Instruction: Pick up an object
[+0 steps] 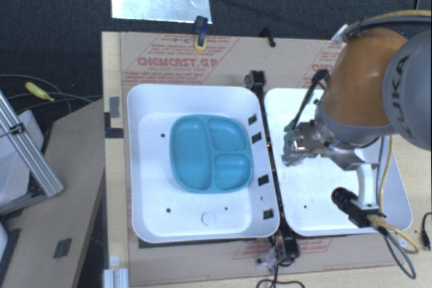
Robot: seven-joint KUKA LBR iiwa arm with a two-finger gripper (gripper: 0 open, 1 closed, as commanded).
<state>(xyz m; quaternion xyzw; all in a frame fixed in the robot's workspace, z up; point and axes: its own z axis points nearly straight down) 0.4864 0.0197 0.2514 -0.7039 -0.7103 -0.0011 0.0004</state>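
Note:
A light blue divided plate (208,152) lies flat in the middle of the left bin (145,165). It has three compartments. The arm, grey with an orange band, leans over the right bin (317,212) from the right. My gripper (295,145) hangs low at the left side of the right bin, close to the divider between the bins. It is to the right of the plate and apart from it. The wrist hides the fingertips.
A small round mark (208,218) shows on the left bin's floor near its front wall. Black clips (258,138) run along the divider. A black cable fitting (354,206) sits over the right bin's front. Cardboard (179,61) lies under both bins.

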